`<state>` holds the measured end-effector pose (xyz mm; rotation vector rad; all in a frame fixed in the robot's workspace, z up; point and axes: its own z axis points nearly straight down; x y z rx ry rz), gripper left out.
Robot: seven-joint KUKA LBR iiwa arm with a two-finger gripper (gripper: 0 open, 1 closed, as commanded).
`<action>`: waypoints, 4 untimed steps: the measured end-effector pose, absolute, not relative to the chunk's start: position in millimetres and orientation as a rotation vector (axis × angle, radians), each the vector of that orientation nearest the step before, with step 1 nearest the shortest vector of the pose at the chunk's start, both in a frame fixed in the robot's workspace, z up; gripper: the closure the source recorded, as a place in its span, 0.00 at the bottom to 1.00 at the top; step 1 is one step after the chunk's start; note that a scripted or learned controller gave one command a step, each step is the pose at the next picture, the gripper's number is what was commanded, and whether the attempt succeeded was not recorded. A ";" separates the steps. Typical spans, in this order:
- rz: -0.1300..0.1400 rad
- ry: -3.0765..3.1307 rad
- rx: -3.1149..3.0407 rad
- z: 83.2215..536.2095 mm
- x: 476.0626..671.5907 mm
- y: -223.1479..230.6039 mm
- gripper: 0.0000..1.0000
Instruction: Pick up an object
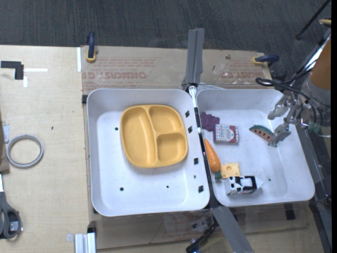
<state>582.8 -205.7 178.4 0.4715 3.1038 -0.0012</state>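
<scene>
My gripper (278, 125) hangs over the right side of the right bin (295, 188), its fingers spread open with nothing between them. A watermelon slice (261, 133) lies just left of the fingertips, apart from them. Further left in the same bin lie a purple grape bunch (209, 121), a small red-and-white carton (226, 134), an orange carrot (211, 155), a yellow cheese wedge (230, 170) and a black-and-white cow-print carton (242, 185). A yellow divided plate (154, 136) sits in the left bin (105, 194).
A grey divider bar (195, 62) runs between the bins at the back. A roll of tape (23, 151) and scissors (9, 221) lie on the wooden bench at left. Cables (295, 78) trail by the arm at right.
</scene>
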 end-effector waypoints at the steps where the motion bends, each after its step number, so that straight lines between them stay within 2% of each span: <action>1: -0.002 3.116 0.365 159.5 616.1 -220.7 0.00; 2: 0.000 3.077 0.621 93.1 621.9 -140.3 0.00; 3: -0.001 3.123 0.311 92.5 613.4 -140.8 0.00; 4: 0.000 3.052 0.725 92.8 645.7 -96.6 0.00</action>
